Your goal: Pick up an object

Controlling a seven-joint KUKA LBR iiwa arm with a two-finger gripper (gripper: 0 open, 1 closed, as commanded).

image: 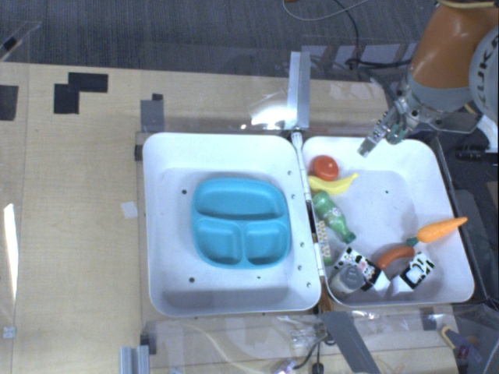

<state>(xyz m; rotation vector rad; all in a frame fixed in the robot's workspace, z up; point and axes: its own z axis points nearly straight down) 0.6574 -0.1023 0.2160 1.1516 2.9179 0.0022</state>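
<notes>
Hanging over the far edge of the right bin (437, 158), my jaws (373, 140) carry nothing; their spread I cannot tell. The carrot (441, 229) lies near the right wall, tip up-right. The tomato (324, 166), banana (334, 183), green bottle (334, 218) crowd the left wall. The blue tray (238, 232) sits in the left bin (168, 209).
</notes>
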